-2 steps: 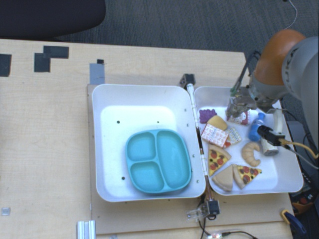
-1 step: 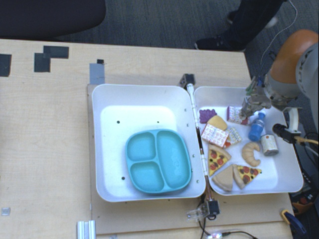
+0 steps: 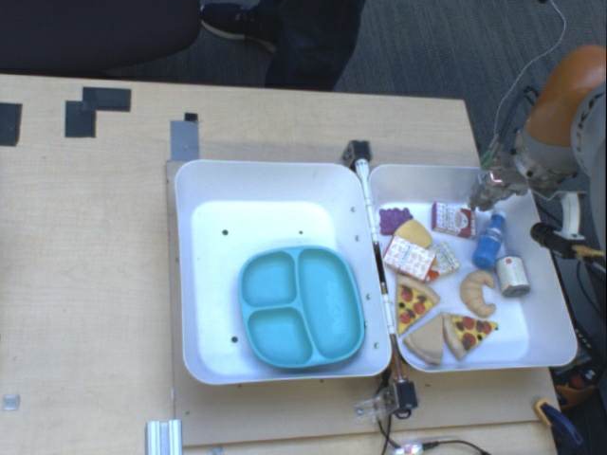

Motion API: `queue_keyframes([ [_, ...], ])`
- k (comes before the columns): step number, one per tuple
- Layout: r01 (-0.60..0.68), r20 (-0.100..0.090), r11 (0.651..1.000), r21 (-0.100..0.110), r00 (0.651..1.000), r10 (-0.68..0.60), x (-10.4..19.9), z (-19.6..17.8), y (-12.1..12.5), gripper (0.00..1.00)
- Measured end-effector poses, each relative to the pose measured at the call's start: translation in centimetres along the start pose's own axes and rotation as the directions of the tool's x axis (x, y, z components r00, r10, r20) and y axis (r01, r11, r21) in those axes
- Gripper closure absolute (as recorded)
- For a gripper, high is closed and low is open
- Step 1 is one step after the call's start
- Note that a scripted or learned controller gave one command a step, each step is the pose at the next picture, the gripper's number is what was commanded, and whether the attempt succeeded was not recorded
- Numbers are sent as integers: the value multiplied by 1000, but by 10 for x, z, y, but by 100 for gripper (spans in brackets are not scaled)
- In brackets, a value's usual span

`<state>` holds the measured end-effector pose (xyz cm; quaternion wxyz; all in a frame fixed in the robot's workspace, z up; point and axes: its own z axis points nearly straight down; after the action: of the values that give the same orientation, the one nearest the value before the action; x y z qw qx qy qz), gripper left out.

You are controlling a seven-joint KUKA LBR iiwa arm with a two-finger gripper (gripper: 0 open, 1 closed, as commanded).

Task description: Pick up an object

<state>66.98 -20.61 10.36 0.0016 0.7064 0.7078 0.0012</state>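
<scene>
camera view: small blue bottle

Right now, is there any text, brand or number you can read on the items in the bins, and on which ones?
None can be read.
Red and white packet: print too blurred.
Patterned box: markings too small.
Small can: label blurred.
Blue bottle: no legible label.

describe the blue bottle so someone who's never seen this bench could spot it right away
Look in the right-hand shallow white bin, the one crowded with toy food. Near its upper right part, just below the grey end effector, lies a small blue plastic bottle. It is the only blue item in that bin, between the red-and-white packet and the small white can.
</scene>
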Motion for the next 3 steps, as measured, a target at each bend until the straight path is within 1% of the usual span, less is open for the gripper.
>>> queue_keyframes([
  [1, 3, 0, 1000, -1, 1000, -3, 1, 18, 0, 100],
  [2, 4, 0, 1000, 0, 1000, -4, 1, 18, 0, 100],
  [3, 4, 0, 1000, -1, 1000, -4, 16, -35, 1, 100],
])
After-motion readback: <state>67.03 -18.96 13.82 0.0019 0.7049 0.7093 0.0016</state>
